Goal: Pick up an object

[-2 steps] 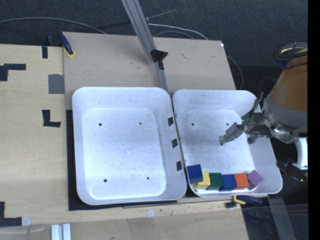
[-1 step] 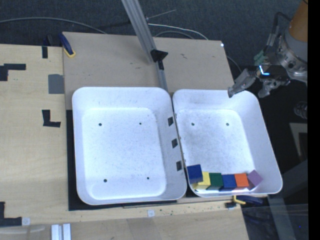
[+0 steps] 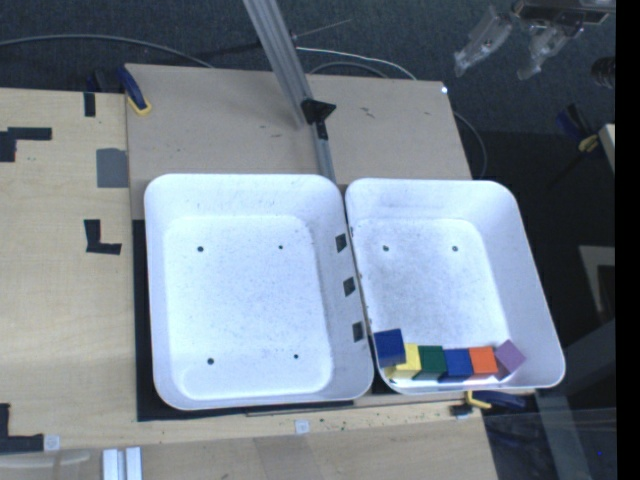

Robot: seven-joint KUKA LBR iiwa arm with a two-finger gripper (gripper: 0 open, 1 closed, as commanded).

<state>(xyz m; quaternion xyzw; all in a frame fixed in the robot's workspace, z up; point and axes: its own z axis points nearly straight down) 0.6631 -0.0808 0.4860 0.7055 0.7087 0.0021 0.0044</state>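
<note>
Bins sit side by side on the table [image 3: 60,268]: the left bin [image 3: 245,288] and the right bin [image 3: 450,278], whose front wall has six blocks against it in a row — blue block [image 3: 389,345], yellow [image 3: 407,366], green [image 3: 431,359], another blue [image 3: 458,363], orange [image 3: 483,360], purple [image 3: 509,355]. A metal post [image 3: 280,48] slants behind. The gripper [image 3: 505,53], spread and grasping nothing, hangs top right, well apart from them.

You were looking at a robotics lab bench. Two shallow white bins [image 3: 245,288] sat side by side on a plywood bench [image 3: 60,268] marked with black tape [image 3: 95,236] at the left of the frame. An aluminium rail [image 3: 275,38] slanted in from the top centre, cables [image 3: 70,40] trailed over dark carpet [image 3: 400,13] along the top, and clamps [image 3: 137,93] gripped the board's edges.
</note>
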